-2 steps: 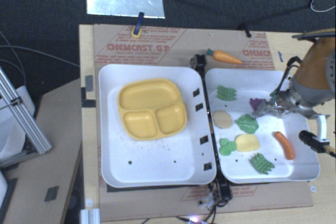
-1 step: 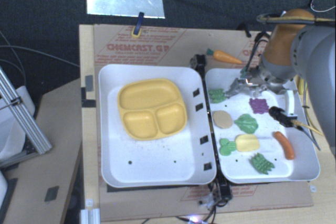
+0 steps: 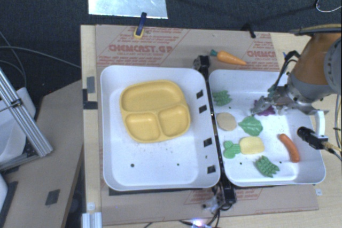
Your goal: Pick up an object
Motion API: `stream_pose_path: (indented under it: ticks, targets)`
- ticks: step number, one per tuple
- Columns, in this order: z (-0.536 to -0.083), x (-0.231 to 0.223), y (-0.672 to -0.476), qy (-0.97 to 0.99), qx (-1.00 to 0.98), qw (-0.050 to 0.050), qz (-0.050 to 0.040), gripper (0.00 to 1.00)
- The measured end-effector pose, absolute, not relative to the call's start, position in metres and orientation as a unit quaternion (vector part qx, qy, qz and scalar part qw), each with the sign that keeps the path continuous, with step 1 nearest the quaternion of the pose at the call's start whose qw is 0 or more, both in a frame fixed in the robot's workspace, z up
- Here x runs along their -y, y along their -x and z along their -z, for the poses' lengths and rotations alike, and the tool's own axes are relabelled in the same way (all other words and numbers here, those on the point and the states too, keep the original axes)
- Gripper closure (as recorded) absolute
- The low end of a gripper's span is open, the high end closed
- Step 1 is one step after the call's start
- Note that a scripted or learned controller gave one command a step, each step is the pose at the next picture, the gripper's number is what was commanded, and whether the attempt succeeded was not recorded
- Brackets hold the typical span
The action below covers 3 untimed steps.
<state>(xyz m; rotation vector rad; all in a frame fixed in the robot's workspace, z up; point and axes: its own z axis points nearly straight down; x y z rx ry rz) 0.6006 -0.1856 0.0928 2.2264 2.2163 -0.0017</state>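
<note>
The right bin (image 3: 304, 173) holds several toy foods. Among them are a purple piece (image 3: 266, 111), a green leaf (image 3: 250, 126), a beige round piece (image 3: 226, 121), a yellow piece (image 3: 251, 145) and an orange sausage (image 3: 289, 147). There are also three more green vegetables, one at the bin's upper left (image 3: 222, 97), one at the lower left (image 3: 231, 149) and one at the front (image 3: 266, 166). My gripper (image 3: 263, 106) is low in the bin's upper middle, right over the purple piece and partly hiding it.
The left bin (image 3: 115, 168) holds a yellow divided plate (image 3: 155, 110). A toy carrot (image 3: 228, 57) lies outside on the board behind the right bin. The arm (image 3: 315, 69) covers the right bin's far right corner. A black part (image 3: 311, 138) juts over the bin's right rim.
</note>
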Motion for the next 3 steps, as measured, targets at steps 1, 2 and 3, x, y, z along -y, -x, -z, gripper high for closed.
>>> stream_pose_path:
  ticks: [1,2,3]
  targets:
    - [-0.085,0.208,-0.624,-0.707,-0.707,0.002,-0.0008,0.00]
    - [-0.097,0.206,-0.625,-0.707,-0.708,0.003,-0.0024,1.00]
    - [-0.097,0.206,-0.624,-0.707,-0.708,0.003,-0.0022,0.00]
